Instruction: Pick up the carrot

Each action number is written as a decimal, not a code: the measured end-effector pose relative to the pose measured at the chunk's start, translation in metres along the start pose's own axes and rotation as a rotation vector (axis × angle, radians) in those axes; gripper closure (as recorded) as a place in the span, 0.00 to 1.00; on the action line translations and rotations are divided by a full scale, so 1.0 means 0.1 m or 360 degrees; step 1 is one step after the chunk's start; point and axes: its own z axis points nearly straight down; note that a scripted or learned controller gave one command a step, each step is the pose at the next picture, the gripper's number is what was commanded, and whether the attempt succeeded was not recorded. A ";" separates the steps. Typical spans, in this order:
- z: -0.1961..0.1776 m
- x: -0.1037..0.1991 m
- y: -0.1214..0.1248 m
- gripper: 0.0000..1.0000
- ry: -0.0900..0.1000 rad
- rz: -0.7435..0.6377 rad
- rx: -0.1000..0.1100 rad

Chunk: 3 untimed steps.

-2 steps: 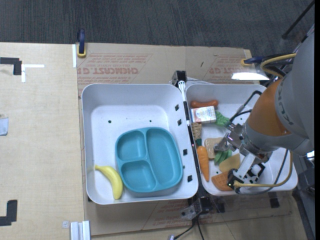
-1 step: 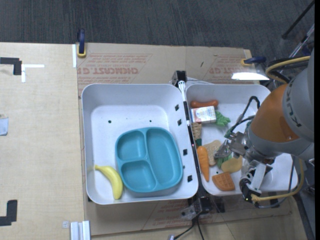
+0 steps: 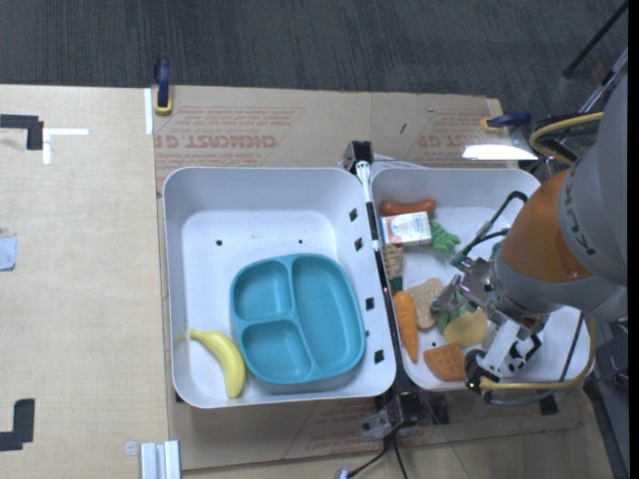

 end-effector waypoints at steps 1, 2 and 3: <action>0.00 0.03 -0.02 0.00 0.0001 0.0209 -0.0002; -0.10 0.03 0.01 1.00 0.0002 0.0202 -0.0006; -0.18 0.03 0.02 1.00 0.0000 0.0193 -0.0003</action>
